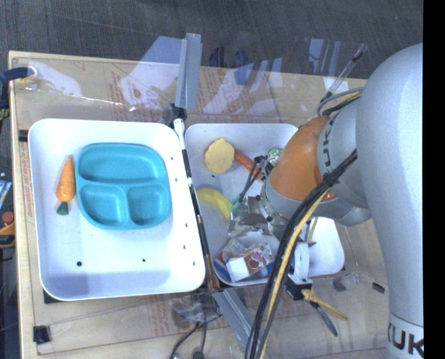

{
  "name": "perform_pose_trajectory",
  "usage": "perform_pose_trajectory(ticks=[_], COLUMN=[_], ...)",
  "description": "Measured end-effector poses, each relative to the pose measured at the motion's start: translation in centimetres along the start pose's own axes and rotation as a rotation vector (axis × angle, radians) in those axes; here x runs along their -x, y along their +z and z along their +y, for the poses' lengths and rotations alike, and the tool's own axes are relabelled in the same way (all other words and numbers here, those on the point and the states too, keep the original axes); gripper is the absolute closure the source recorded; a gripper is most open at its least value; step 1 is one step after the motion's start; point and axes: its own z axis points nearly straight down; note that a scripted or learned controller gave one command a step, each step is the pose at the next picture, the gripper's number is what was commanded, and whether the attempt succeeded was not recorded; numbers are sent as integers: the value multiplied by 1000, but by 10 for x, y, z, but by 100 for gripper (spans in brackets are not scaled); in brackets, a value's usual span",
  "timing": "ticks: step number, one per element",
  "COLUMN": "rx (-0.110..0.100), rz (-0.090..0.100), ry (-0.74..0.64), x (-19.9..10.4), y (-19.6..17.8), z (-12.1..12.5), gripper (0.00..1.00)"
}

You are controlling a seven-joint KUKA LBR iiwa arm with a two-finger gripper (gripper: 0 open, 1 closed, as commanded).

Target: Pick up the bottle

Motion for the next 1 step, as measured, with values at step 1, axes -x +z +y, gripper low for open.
perform_pose_trajectory(ticks=[1], rx=[0], rz=[-1], ry=[-2], x=[0], y=[0], z=[0], gripper=[0])
